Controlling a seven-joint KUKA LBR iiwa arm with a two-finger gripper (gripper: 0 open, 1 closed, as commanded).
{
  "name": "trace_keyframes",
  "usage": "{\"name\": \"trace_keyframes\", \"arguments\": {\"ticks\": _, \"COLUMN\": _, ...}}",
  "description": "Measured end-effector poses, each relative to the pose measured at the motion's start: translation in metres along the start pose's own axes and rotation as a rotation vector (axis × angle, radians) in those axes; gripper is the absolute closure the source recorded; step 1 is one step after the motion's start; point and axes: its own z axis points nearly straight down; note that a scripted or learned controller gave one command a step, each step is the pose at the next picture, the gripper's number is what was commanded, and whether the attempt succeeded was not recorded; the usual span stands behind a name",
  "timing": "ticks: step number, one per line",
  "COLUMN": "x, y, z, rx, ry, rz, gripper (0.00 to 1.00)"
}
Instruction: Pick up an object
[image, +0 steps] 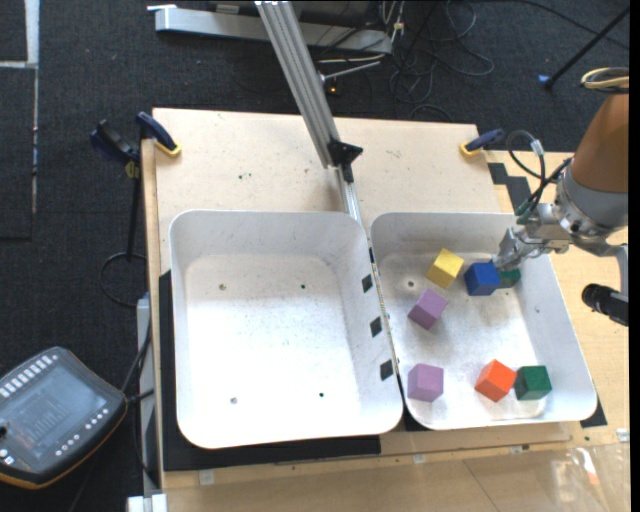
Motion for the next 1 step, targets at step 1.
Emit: {"name": "trace_keyframes", "arguments": {"ticks": 1, "x": -0.0002, "y": 0.0014, "z": -0.0282, "rx": 0.002, "ry": 0.001, "rz": 0.000, "gripper": 1.00}}
